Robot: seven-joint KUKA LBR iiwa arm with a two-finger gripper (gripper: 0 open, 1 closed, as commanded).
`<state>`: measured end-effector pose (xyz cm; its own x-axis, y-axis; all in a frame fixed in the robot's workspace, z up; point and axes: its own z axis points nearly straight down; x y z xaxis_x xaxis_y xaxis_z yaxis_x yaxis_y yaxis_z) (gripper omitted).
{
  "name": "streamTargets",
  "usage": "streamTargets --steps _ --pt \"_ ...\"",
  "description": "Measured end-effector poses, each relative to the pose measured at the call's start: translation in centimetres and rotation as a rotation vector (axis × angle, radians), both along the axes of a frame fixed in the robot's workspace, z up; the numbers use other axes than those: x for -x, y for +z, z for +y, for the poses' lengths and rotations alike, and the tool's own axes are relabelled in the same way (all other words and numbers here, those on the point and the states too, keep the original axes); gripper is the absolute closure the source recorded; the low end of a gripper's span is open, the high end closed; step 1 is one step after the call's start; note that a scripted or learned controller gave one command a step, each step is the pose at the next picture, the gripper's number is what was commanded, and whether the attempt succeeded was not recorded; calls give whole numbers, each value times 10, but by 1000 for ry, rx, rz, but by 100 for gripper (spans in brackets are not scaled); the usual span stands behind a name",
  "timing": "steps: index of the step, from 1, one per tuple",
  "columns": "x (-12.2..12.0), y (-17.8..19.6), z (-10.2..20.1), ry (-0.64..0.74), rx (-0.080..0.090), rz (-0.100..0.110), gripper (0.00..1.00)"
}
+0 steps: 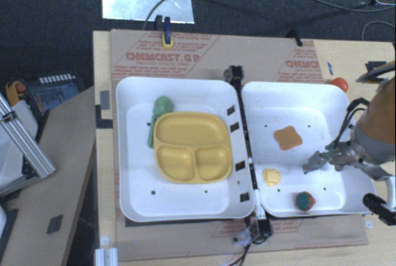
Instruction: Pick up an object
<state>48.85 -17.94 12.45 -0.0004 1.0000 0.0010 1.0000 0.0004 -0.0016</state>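
In the right bin lie a flat orange-brown piece, a small yellow lump and a green and red ball. My gripper hangs over the right bin's right half, its tip pointing left. It is right of the yellow lump and above the ball, apart from both. Nothing shows between its fingers. The left bin holds a yellow divided tray with a green spoon-like object tucked under its upper left edge.
A black divider runs between the two bins. An orange ball sits outside the right bin's far right corner. Cables cross the dark floor behind the bench. A metal rail stands at the left.
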Motion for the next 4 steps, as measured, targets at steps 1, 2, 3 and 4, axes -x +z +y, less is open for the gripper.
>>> streamTargets --steps 1,2,3,4 --pt "-2 13 0 1 3 -5 100" --pt "-2 77 0 4 4 -9 100" --pt "-4 131 -1 4 4 -10 100" --pt "-10 138 51 9 1 -6 100"
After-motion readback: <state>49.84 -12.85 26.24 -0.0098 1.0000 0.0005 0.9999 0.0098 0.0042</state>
